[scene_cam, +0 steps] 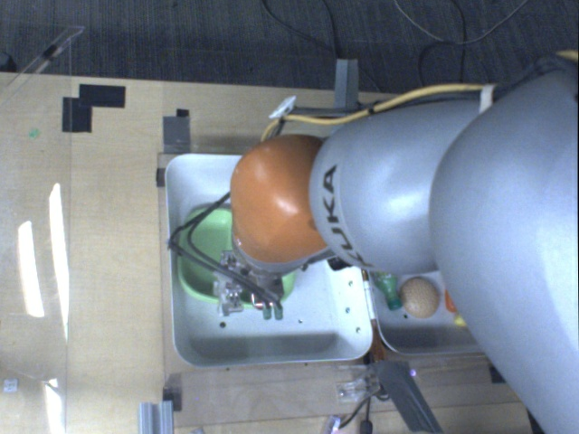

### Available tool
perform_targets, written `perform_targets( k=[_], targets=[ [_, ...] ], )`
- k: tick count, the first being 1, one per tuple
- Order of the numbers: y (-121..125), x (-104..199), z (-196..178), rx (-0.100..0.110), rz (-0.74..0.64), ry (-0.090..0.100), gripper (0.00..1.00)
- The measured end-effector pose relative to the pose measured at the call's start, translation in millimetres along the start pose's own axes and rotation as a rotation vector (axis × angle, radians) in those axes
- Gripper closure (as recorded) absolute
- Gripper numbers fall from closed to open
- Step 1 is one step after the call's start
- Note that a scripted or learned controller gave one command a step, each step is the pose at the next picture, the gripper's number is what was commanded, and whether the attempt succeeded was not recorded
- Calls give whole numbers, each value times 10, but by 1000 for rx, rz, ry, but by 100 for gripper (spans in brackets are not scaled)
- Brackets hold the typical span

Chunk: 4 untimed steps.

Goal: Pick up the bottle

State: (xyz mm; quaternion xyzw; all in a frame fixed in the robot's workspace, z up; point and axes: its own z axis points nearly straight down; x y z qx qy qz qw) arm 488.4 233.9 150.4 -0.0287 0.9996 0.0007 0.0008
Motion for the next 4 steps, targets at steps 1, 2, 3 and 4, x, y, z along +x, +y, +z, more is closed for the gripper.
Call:
perform_targets(
  k=[1, 2, 3, 4],
  targets=[
    [-33, -114, 576, 1, -216, -16, 100],
    [-31, -153, 561, 1, -403, -21, 100],
    [-137, -167, 554, 0, -597, -28, 100],
    [-197, -78, 213, 1, -717, -1, 100]
  ],
)
